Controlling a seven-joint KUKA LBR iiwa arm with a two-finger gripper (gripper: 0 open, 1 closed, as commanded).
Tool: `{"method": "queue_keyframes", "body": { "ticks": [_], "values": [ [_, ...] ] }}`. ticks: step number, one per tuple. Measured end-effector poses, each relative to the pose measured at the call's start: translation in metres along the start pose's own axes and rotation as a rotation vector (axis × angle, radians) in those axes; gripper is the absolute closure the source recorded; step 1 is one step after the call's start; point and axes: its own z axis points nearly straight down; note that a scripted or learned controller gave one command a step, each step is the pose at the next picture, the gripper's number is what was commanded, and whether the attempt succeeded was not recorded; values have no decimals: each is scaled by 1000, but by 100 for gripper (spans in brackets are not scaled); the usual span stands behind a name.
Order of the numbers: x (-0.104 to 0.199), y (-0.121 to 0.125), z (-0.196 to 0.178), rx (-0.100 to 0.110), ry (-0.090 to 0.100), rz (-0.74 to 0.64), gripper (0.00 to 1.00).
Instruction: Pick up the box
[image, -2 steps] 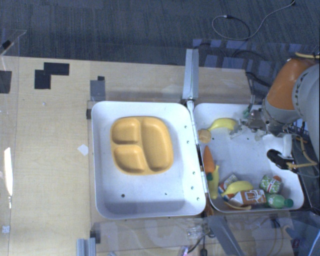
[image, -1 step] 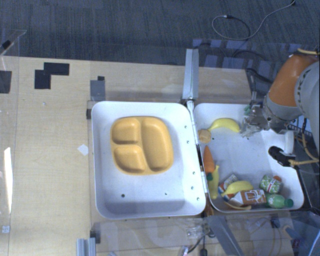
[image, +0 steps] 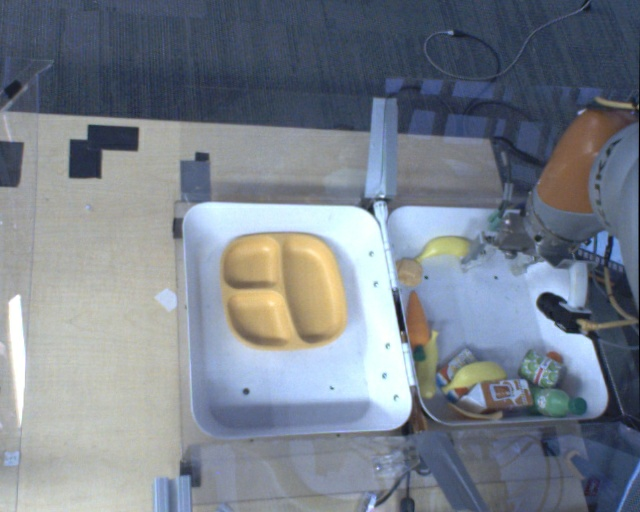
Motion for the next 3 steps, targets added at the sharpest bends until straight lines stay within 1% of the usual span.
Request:
{"method": "queue_keyframes", "body": {
  "ticks": [1, 2, 3],
  "values": [
    [-35, -37, 12, 7, -1, -87, 0],
    [6, 25, 15, 24, 0, 1, 0],
    [9, 28, 2, 18, 1, -6, 100]
  ]
}}
